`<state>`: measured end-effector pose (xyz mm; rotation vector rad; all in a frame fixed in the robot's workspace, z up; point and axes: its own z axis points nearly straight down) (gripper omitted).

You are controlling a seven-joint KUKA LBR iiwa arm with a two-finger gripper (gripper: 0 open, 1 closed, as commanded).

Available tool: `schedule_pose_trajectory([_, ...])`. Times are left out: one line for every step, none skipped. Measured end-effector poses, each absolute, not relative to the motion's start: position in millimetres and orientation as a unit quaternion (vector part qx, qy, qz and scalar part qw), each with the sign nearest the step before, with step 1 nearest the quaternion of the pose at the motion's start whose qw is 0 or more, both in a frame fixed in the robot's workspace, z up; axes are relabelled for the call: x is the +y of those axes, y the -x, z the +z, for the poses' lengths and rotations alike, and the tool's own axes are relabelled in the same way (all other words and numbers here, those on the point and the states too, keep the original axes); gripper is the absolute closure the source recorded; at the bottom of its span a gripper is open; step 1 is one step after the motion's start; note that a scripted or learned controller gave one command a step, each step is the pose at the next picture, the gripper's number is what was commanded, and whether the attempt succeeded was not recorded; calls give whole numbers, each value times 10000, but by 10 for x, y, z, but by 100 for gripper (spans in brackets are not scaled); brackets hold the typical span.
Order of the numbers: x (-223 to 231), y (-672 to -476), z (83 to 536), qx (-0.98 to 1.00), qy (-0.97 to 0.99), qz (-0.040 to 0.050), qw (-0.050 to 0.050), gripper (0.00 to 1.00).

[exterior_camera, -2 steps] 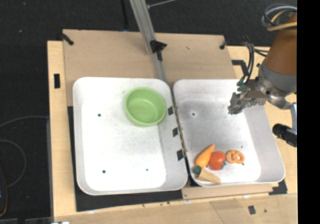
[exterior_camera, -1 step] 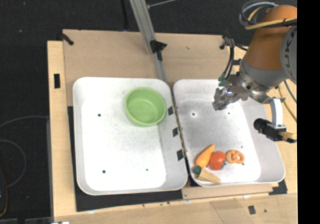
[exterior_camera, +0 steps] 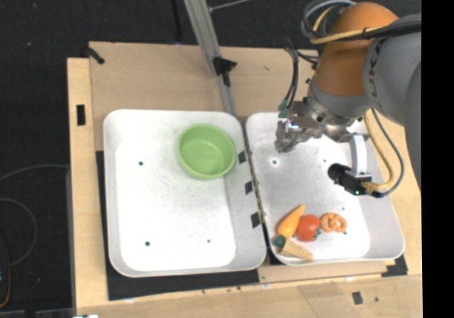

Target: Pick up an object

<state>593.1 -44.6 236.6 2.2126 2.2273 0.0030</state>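
Over the right bin's (exterior_camera: 376, 235) far end the gripper (exterior_camera: 286, 137) hangs, its state unclear, with the carrot (exterior_camera: 291, 221) well nearer the camera, lying aslant

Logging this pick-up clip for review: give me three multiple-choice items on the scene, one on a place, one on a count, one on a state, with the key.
1. Where is the green bowl?
A. left bin
B. right bin
C. on the bare bench

2. How many small items lie clustered at the right bin's near edge?
A. one
B. two
C. four

3. How does the bowl sit?
A. upside down
B. upright, opening up
C. on its side

Key: 1 A, it rests toward the far right part of the left bin. 2 C, a carrot, a tomato, a pretzel and a cone. 3 B, its hollow inside faces the camera.
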Motion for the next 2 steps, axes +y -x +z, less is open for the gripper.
schedule_pose_trajectory([36, -6193, 2289, 7093, -7049, 9, 4, 100])
schedule_pose_trajectory([397, -6364, 2326, 7082, -7060, 0, 4, 100])
